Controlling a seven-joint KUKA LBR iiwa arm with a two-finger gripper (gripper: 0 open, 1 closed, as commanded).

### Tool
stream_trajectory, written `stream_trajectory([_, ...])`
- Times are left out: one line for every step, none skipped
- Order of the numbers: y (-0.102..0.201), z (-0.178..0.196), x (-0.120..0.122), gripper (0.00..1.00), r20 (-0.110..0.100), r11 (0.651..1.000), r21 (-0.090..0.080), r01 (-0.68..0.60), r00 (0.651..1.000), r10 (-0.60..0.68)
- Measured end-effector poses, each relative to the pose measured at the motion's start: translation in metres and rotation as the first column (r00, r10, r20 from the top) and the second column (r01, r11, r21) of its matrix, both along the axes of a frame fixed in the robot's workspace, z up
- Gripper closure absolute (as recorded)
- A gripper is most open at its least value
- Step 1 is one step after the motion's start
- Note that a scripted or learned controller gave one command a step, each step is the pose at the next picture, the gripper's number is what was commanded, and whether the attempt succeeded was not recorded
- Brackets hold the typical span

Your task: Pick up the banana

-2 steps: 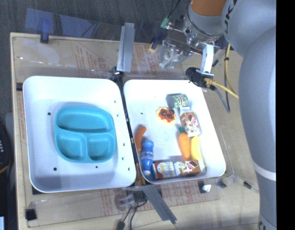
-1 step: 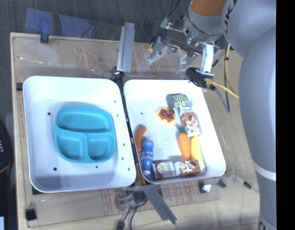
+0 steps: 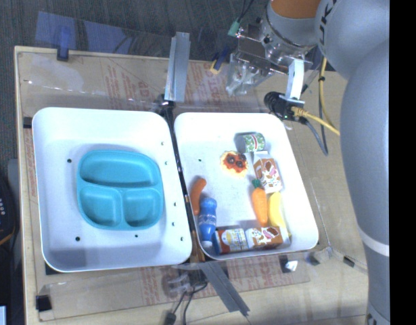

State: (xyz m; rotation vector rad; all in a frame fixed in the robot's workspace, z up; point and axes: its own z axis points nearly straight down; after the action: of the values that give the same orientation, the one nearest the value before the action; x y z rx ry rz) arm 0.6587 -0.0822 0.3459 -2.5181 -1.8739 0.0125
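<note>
Banana (image 3: 277,212) in right bin (image 3: 299,181), well apart from jaws (image 3: 243,81).

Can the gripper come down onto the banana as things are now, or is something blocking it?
Probably yes. The banana lies uncovered in the right bin, so nothing blocks it from above. But the carrot touches its side, leaving little finger room there. The gripper is above the bin's far edge.

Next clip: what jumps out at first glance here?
A bright blue divided tray sits alone in the left bin. The right bin holds a colourful clutter, with the yellow banana beside a carrot near its right wall. The grey arm's gripper hangs above the bench behind the right bin.
</note>
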Motion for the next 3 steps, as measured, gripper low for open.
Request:
stream_trajectory([0.000,0.000,0.000,0.00,0.000,1.000,0.000,-0.001,1.000,0.001])
stream_trajectory([0.002,0.009,0.001,1.00,-0.002,1.000,-0.001,-0.008,1.000,0.008])
stream_trajectory([0.017,-0.001,-0.002,1.00,0.002,0.981,0.002,0.192,0.981,-0.192])
